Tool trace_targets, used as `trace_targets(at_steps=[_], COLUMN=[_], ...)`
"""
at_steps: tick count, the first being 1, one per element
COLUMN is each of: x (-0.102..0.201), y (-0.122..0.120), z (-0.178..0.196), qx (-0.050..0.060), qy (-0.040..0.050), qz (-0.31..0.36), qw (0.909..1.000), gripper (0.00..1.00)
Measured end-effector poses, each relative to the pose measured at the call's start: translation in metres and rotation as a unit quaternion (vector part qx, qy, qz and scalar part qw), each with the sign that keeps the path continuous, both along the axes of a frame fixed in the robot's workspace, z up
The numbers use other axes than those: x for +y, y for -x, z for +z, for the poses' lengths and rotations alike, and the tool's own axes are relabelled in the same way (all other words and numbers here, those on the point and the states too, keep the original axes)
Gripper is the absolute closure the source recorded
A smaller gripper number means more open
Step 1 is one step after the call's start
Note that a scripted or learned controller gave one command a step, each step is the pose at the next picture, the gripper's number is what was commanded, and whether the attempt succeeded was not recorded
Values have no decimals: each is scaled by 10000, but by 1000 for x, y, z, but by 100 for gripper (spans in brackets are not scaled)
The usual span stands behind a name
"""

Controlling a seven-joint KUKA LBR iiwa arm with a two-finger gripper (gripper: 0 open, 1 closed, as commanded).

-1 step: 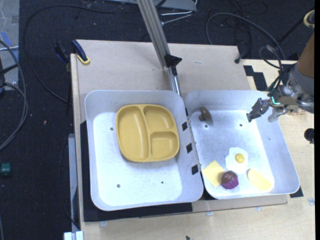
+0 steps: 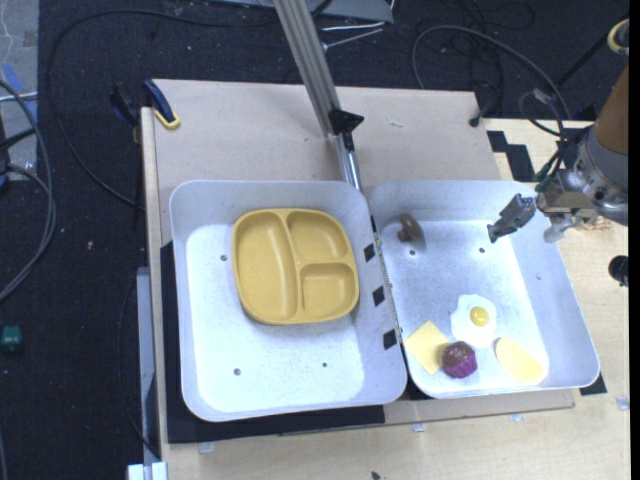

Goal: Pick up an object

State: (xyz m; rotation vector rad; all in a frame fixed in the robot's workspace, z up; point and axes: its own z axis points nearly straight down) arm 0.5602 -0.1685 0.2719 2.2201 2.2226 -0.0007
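Note:
The right bin (image 2: 520,268) holds a small brown lump (image 2: 410,230) near its back left, a fried egg (image 2: 475,318), a yellow cheese slice (image 2: 428,346), a purple round piece (image 2: 459,359) and a pale yellow wedge (image 2: 520,358) toward its front. My gripper (image 2: 530,218) hangs over the bin's back right corner, its two fingers spread apart with nothing between them. It is well to the right of the brown lump and behind the egg.
The left bin (image 2: 200,368) bears a yellow divided plate (image 2: 296,265). A slanted metal pole (image 2: 315,63) rises behind the seam between the bins. Cables lie on the dark floor around the bench.

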Motion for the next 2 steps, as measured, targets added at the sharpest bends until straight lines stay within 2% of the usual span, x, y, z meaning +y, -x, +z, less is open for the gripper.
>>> trace_targets(at_steps=[2], x=[0], y=[14], z=[-120], qx=[30], qy=[-11], qz=[-12], qw=[10000], gripper=[0])
